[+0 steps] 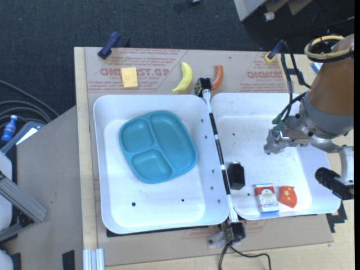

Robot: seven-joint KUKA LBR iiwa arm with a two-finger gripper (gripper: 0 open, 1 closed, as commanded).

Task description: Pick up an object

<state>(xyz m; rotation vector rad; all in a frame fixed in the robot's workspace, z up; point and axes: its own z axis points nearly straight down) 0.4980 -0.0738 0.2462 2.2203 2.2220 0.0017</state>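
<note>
Claw (279,141), grip state indiscernible, hovers over right bin (247,114) in open floor; box (266,199) lies nearer the front rim.

Dark speckled carpet (84,16) surrounds a plywood bench (93,83), with grey cables (22,97) at left

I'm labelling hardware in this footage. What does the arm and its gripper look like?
The arm is a thick rounded body, orange-brown above a grey wrist section. Black cables loop along its side. The gripper is a small grey metal assembly, blurred in this view.
</note>
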